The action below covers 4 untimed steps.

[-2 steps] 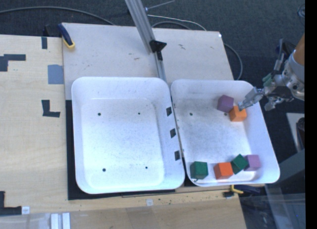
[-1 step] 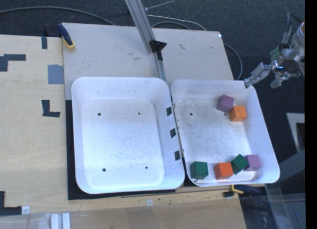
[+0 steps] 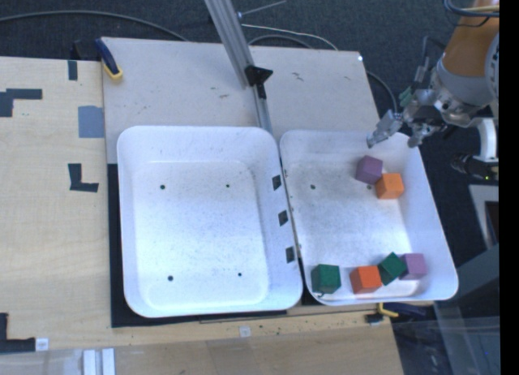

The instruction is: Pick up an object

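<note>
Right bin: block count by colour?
Purple: 2 — purple block, second purple block
Orange: 2 — orange block, second orange block
Green: 2 — green block, second green block
Total: 6

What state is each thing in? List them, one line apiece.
Claw: above the right bin's far rim, holding nothing.
Purple cube: loose, touching the orange cube.
Orange cube: loose on the bin floor.
Dark green cube: at the near wall, apart from the others.
Second orange cube: in the near row.
Tilted green cube: between neighbours.
Pale purple cube: near corner.
Right white bin: holds six cubes.
</note>
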Motion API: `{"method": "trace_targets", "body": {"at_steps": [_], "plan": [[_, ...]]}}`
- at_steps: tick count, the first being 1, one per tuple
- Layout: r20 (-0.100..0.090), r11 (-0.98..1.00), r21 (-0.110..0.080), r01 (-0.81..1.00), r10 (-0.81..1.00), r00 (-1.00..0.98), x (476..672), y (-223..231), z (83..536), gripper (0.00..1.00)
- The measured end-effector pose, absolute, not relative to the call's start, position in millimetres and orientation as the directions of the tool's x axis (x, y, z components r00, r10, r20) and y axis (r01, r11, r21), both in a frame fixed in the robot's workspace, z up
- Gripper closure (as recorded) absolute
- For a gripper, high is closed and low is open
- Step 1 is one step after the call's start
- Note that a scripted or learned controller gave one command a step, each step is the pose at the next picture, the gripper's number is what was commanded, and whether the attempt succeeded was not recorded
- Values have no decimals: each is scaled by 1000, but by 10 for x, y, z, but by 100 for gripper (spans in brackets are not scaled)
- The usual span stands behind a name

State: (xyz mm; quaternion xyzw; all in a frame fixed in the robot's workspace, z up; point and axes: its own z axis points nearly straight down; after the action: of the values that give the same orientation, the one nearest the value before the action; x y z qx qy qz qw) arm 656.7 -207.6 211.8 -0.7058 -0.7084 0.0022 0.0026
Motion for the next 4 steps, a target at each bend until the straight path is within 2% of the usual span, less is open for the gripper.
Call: {"method": "trace_targets", "body": {"at_steps": [1, 2, 3, 4], "plan": [[1, 2, -9, 1000, 1000, -2, 6624, -2080, 862, 0], [-1, 1, 0, 1000, 1000, -1, 6420, -2095, 1355, 0], [-1, 3, -1, 1000, 1000, -3, 6424, -2086, 1425, 100], [1, 7, 1, 1000, 1000, -7, 6765, -1630, 1376, 100]]}}
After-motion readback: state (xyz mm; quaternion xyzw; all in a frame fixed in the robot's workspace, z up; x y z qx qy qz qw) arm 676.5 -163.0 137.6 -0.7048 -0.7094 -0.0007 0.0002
